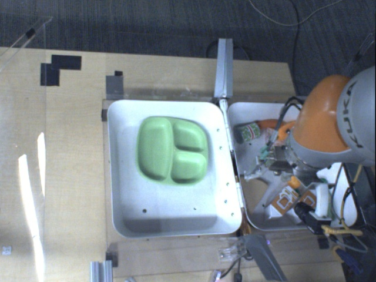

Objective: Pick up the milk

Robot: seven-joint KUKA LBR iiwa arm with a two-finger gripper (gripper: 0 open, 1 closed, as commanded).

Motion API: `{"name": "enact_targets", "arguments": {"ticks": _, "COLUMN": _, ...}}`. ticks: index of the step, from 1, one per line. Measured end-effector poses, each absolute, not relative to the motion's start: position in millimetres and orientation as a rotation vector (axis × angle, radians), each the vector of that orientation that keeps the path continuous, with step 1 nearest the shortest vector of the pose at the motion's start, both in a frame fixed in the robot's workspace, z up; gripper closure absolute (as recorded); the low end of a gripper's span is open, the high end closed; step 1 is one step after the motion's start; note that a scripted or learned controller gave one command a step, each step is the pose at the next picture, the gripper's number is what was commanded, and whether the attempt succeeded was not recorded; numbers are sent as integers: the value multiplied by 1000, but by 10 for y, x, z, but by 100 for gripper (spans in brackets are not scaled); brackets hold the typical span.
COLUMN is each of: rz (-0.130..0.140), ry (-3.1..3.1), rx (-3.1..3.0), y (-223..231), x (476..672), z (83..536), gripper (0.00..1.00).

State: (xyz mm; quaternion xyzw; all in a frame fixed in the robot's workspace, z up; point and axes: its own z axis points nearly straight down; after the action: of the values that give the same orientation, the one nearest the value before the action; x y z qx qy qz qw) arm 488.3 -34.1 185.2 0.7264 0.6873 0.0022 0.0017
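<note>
- Over the right bin (pixel 235 157), the grey KUKA arm (pixel 329 128) is hunched low, its orange band bulging above the wrist and blocking a good part of that bin from sight.
- Gripper (pixel 265 164) sits down among the clutter near the bin's middle; metal parts catch the light there, but whether it is spread or closed, I cannot tell, and I can't make out anything clamped in it.
- The milk: I honestly can't pick it out. A white object (pixel 322 194) lies at the bin's lower right, just past the wrist, and it could be the carton, but it is too blurred to be sure.
- Near the bin's upper left corner lies a small can with a green-and-red label (pixel 249 131), tilted on its side.
- Just beside that can, an orange item (pixel 269 123) peeks out by the far wall, partly under the arm.
- Lower down, a brown-and-white packet (pixel 285 200) rests near the front wall, close to the white object.
- Left bin (pixel 123 175) holds a green divided plate (pixel 173 150) with three compartments, lying flat in its upper middle, well apart from the walls.
- A metal post (pixel 224 69) stands at the far end of the divide between the two bins.
- Wooden bench (pixel 64 157) spreads out to the left, with black tape marks (pixel 59 68) near its far edge.
</note>
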Motion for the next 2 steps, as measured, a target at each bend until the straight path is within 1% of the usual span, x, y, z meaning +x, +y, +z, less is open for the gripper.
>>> {"name": "enact_targets", "arguments": {"ticks": 1, "rz": 13, "ry": 2261, "rx": 2162, "y": -955, "x": 4910, "z": 1075, "gripper": 0}}
{"name": "enact_targets", "arguments": {"ticks": 2, "rz": 6, "ry": 2700, "rx": 1570, "y": -1736, "x": 4917, "z": 1057, "gripper": 0}}
